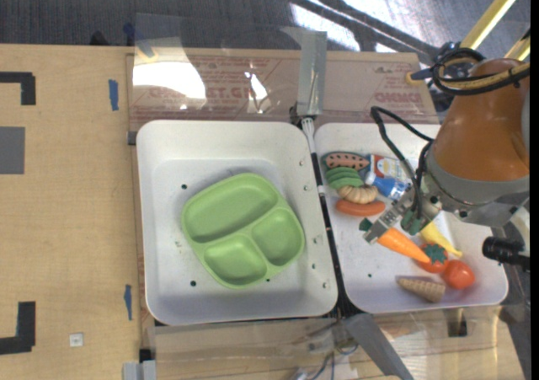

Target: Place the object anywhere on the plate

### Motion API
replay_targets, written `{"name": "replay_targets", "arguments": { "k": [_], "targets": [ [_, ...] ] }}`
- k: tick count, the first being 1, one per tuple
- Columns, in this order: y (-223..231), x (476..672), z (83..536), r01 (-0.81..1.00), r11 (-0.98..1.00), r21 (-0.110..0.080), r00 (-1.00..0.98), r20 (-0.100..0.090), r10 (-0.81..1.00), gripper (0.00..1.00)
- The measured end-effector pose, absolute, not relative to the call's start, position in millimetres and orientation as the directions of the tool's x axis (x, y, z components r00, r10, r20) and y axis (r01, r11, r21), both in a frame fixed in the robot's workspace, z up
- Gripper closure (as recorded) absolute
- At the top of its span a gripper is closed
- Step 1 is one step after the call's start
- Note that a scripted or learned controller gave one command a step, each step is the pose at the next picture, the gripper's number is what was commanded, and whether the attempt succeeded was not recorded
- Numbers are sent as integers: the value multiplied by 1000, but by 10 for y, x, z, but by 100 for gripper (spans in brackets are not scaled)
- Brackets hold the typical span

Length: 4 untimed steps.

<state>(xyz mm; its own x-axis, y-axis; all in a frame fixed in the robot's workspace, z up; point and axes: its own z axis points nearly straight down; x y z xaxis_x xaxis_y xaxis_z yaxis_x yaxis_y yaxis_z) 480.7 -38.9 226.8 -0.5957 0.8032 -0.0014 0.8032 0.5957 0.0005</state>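
A green three-compartment plate lies tilted in the left bin with nothing on it. In the right bin, my gripper is down among the toy foods. Its fingers are open, one silver and one dark. They stand just over the left end of an orange carrot, and nothing is clearly held between them. A yellow piece and a red tomato lie right of the carrot.
A tan cone-shaped piece lies near the right bin's front edge. At its back left cluster green slices, a tan croissant, a red slice and a blue-and-white packet. The arm's orange band overhangs the bin's right side.
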Motion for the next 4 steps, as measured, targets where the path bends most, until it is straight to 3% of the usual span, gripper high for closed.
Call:
{"name": "replay_targets", "arguments": {
  "k": [2, 3, 4],
  "targets": [
    [-376, 4841, 2473, 800, 600, 7, -600, -9, 800, 100],
    [384, 4801, 2335, 809, 587, 0, -587, 2, 809, 100],
    [936, 4806, 2915, 714, 700, 6, -700, -3, 714, 100]
  ]
}}
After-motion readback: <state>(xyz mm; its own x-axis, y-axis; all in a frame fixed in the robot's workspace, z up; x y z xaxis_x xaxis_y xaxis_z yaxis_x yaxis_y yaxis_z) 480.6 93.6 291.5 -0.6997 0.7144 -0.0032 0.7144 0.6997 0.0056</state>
